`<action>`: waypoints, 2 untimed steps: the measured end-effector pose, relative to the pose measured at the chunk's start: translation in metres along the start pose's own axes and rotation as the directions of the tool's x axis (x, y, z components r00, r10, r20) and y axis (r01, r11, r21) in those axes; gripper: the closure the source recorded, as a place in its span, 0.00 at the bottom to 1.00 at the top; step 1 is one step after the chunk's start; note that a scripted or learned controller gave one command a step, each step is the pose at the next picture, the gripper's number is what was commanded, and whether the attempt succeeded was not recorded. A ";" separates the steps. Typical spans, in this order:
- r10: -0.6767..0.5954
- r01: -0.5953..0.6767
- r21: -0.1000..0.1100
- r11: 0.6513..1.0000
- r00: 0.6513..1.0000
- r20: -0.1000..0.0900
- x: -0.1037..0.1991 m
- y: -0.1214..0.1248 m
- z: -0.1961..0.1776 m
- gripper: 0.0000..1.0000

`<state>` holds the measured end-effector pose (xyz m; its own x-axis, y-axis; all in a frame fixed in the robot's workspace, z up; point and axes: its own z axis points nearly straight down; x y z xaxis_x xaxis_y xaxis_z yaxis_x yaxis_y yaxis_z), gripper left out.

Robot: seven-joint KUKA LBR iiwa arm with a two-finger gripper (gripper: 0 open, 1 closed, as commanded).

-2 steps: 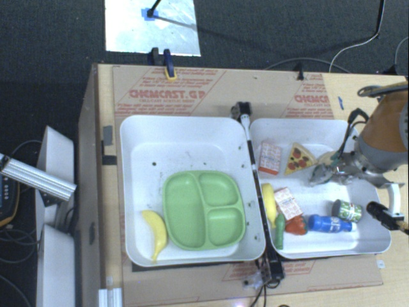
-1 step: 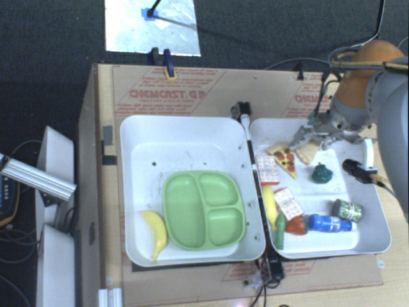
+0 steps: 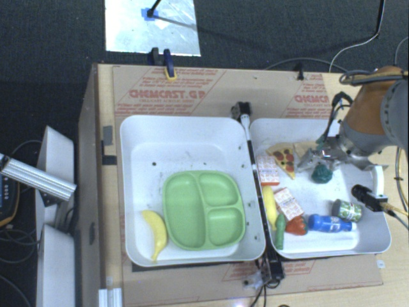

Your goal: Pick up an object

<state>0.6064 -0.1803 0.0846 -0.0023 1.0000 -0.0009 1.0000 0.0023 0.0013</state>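
Hovering pincer (image 3: 317,160) over teal object (image 3: 322,173) in right bin (image 3: 374,238), grip state impossible to tell.

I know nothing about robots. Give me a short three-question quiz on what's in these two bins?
1. True or false: the green divided plate sits in the left bin.
2. Which fruit lies beside that plate? A) apple B) banana C) grape
3. Fill in: the gripper hovers over the ___ bin, near a teal object.

Key: 1 true; 2 B; 3 right.
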 end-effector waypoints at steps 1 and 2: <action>-0.001 0.001 -0.004 1.000 1.000 0.001 0.000 0.001 -0.011 1.00; -0.001 0.001 -0.003 1.000 1.000 0.001 0.000 0.001 -0.011 0.00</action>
<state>0.6075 -0.1805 0.0957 -0.0038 1.0000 -0.0019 1.0000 0.0038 0.0047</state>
